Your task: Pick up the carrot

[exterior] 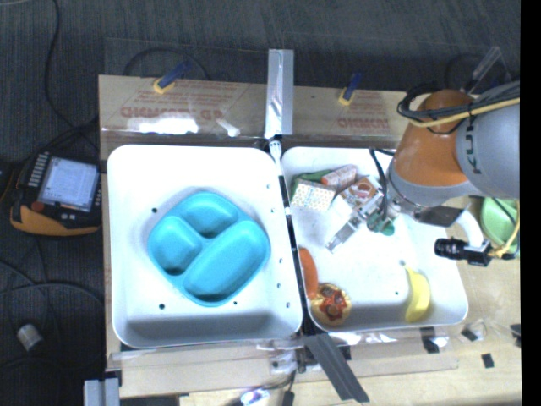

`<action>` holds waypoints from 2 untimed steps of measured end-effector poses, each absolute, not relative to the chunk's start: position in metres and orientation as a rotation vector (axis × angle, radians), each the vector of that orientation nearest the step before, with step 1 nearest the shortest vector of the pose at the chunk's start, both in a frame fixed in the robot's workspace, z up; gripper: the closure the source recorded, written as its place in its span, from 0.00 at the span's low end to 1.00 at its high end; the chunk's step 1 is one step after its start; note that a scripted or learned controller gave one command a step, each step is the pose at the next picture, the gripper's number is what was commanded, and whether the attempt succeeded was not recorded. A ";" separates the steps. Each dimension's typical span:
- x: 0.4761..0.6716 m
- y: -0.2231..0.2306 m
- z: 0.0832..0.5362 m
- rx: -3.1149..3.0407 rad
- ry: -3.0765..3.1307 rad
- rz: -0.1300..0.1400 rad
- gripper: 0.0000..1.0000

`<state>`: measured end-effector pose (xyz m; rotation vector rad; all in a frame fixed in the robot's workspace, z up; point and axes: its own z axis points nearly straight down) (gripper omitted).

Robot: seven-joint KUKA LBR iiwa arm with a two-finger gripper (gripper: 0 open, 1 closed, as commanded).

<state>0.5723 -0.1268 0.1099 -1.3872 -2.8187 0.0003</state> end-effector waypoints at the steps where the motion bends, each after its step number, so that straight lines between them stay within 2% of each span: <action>1: 0.487 -0.125 0.126 -1.569 -2.717 -0.001 0.00; 2: 0.483 -0.066 0.183 -1.691 -2.643 0.002 0.00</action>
